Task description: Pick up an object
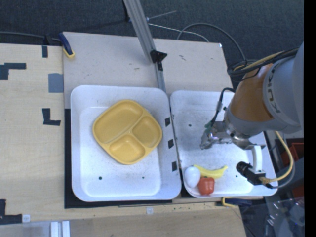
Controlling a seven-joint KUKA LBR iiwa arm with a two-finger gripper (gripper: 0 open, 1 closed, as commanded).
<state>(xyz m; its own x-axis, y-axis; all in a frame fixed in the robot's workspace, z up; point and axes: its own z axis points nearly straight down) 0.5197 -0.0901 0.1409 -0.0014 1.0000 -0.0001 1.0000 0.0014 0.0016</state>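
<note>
From the camera view, the arm (261,100) sits nearest the lens, hanging over the right bin (190,107). Its gripper (210,138) hovers above bare bin floor with nothing in it; how its fingers are set I cannot tell. The banana (213,171) lies toward the bin's near rim from the gripper, long axis running along that rim, with an egg (191,176) and tomato (207,185) touching it. I judge the gripper must travel toward that near rim.

A robotics lab — taped bench (29,112), loose cables (207,31), two white bins (79,132) — a test setup.
</note>
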